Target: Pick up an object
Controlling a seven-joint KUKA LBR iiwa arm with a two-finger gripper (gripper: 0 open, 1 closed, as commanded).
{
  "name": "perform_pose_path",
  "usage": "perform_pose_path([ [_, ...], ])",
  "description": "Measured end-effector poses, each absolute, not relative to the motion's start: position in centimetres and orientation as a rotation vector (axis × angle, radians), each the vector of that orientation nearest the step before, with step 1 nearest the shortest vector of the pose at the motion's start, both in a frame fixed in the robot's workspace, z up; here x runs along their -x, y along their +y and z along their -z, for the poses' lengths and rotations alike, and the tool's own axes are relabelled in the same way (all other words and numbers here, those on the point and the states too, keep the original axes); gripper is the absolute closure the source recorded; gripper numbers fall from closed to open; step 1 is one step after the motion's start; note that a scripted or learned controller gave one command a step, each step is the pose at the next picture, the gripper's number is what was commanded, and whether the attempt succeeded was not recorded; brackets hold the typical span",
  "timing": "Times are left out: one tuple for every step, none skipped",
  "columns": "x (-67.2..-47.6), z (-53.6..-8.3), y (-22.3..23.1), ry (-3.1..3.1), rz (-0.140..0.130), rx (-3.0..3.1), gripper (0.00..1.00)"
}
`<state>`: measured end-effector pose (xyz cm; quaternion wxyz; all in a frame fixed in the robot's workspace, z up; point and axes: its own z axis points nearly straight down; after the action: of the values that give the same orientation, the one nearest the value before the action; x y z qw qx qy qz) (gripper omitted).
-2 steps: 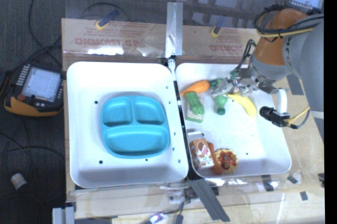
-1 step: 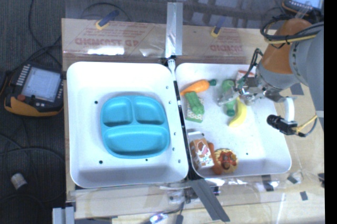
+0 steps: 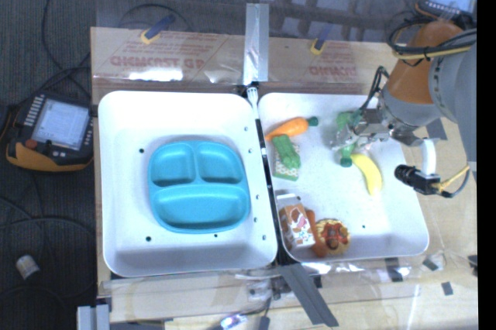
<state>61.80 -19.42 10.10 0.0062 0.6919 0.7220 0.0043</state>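
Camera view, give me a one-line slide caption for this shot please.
Arm's claw low in the right bin near a banana and carrot; blue tray in the left bin.

Gripper [image 3: 350,136] low in right bin [image 3: 403,239], just above banana [image 3: 368,172]. Carrot [image 3: 288,126] & green pack [image 3: 286,156] nearby. Blue tray [image 3: 200,185] in left bin [image 3: 124,127].

A blue tray [image 3: 200,185] is seen in a white bin [image 3: 124,243]; an orange carrot [image 3: 285,127] and yellow banana [image 3: 369,171] are shown.
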Motion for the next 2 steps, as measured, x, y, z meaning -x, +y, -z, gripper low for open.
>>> perform_pose_path([
  [-60.5,-18.8,-19.3,2.202,0.002,-2.241,1.0],
  [-65.1,-11.3,-18.3,1.924,0.009,-2.479,1.0],
])
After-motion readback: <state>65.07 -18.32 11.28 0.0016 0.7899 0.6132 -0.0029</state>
